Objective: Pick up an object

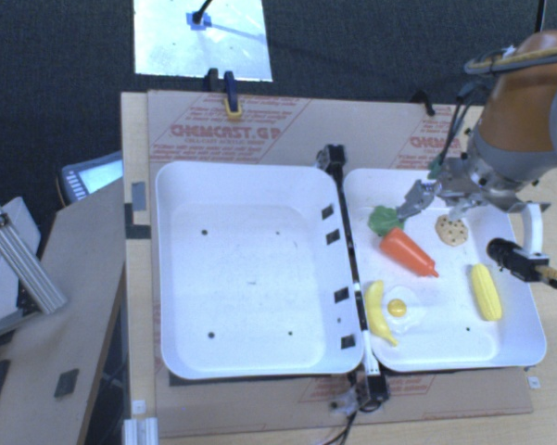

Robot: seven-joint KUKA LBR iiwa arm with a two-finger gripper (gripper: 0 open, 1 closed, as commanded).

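Dark carpet surrounds a pale wooden bench (139, 276) topped with printed cardboard, where two shallow white plastic bins sit side by side. From the right, the grey arm with its orange band (528, 100) reaches over the far edge of the right bin (519, 341), and its two-finger metal gripper (436, 202) hangs with its fingers spread apart, nothing between them. One finger (413, 197) lies just beside the green leafy top (384, 219) of an orange plastic carrot (410, 251), which lies aslant near the bin's middle. Close under the other finger sits a round tan cookie with dark chips (451, 231). Nearer the right edge lies a yellow corn cob (486, 291). By the near left corner (against the divider) rest a yellow banana (378, 311) and a fried egg (404, 308), touching. Left bin (250, 276) stands beside it
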